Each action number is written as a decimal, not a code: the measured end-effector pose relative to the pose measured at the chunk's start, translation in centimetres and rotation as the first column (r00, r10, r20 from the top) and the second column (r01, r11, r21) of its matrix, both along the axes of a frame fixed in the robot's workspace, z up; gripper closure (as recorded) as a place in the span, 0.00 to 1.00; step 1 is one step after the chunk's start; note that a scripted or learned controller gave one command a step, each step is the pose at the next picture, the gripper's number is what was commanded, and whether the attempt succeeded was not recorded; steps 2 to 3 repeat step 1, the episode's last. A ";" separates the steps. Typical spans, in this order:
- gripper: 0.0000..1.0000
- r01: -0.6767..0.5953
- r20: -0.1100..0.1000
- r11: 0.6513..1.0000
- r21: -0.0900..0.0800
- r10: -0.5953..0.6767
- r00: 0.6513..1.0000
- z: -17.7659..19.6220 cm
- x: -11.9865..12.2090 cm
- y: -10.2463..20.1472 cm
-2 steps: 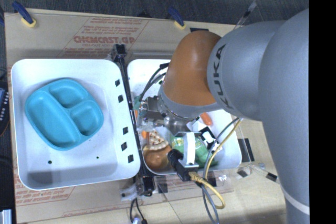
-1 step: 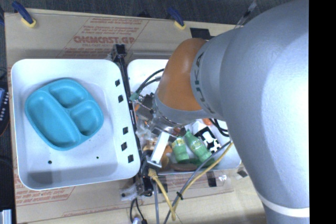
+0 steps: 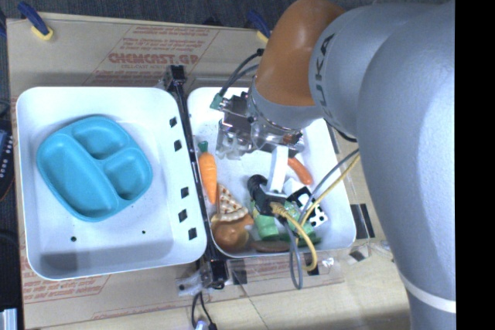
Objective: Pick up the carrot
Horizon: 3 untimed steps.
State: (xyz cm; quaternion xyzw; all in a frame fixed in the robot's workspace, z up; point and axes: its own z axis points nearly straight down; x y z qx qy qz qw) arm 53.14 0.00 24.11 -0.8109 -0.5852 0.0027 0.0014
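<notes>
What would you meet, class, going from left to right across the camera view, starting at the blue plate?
Blue divided plate → black divider between the bins → carrot → gripper → orange sausage-like piece → black-and-white dice.

1. The arm (image 3: 402, 112) is built of large, smooth, rounded grey shells.
2. A glossy orange band (image 3: 290, 50) wraps the arm above the wrist.
3. Dark lettering runs down the grey shell just beside the orange band.
4. The gripper (image 3: 236, 139) is a boxy block of silvery metal with dark fittings.
5. Thin black cables (image 3: 240, 77) loop along its far side.
6. Yellow and grey cables (image 3: 329, 178) trail at the near side.
</notes>
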 end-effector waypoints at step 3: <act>1.00 0.208 -0.008 0.978 0.000 -0.208 0.978 0.2 -1.8 1.2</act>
